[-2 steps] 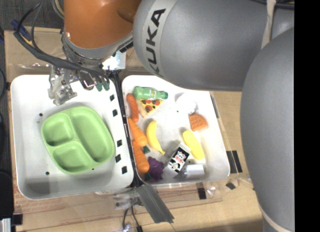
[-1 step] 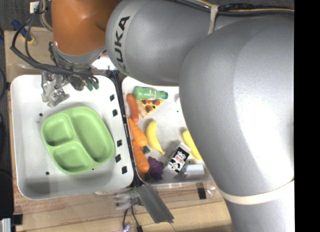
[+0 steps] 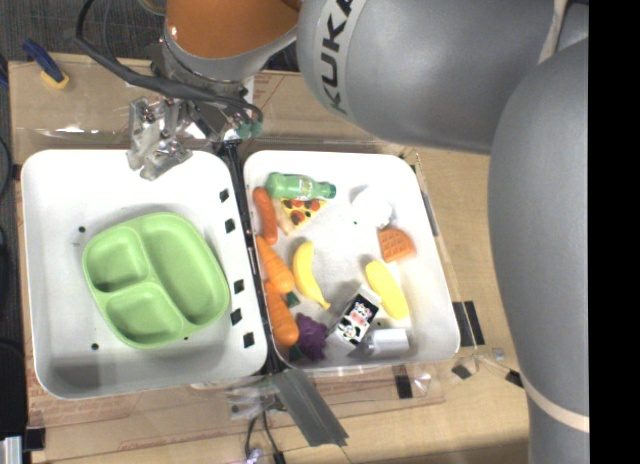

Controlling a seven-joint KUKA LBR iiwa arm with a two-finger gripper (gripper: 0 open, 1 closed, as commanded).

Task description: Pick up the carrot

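Observation:
The carrot is a long orange piece lying along the left wall of the right bin, its tip toward the near edge. A shorter red-orange piece lies just beyond it along the same wall. My gripper hangs over the far edge of the left bin, well to the left of and beyond the carrot, with nothing seen in it. The orange wrist band and grey arm cover the top of the view.
A green divided plate sits in the left bin. The right bin also holds a green bottle, a pizza slice, a banana, purple grapes, a yellow piece, a small carton and a brown biscuit.

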